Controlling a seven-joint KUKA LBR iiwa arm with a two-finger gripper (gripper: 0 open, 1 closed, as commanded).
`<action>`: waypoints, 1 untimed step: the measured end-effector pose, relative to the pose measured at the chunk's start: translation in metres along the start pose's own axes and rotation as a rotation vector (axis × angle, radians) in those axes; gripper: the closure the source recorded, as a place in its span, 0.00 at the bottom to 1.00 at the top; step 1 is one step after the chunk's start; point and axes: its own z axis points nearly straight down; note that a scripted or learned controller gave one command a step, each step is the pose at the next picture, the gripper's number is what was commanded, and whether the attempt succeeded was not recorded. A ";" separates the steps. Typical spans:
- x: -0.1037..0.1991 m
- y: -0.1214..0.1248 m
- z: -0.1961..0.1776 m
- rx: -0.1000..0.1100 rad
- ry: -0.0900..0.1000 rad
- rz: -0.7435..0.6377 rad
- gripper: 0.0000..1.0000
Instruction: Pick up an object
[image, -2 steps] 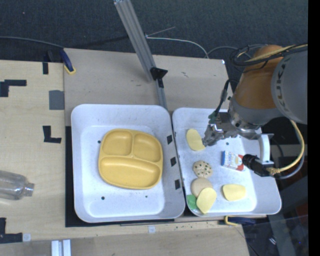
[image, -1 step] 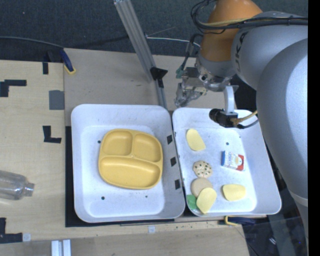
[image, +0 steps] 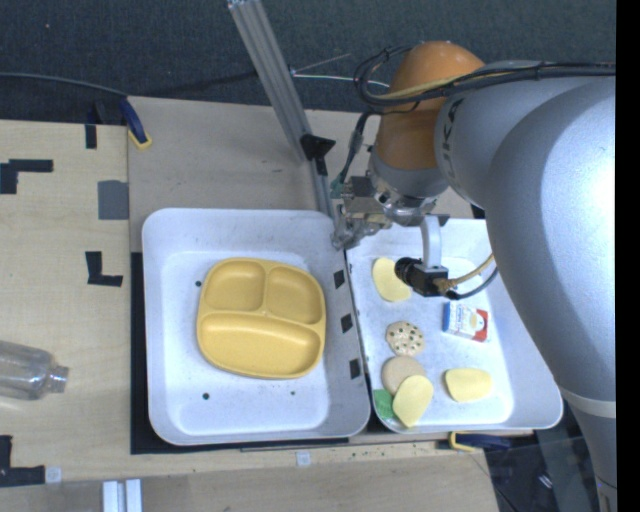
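Below me, a pale wooden bench with black tape marks at frame left. Dark grey carpet across the top of frame. A metal strut slants down from top centre. Light even, soft shadows.

A robotics lab: taped plywood bench, two white bins, aluminium camera post.
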 end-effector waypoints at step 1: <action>0.006 0.001 -0.003 -0.006 0.001 0.001 1.00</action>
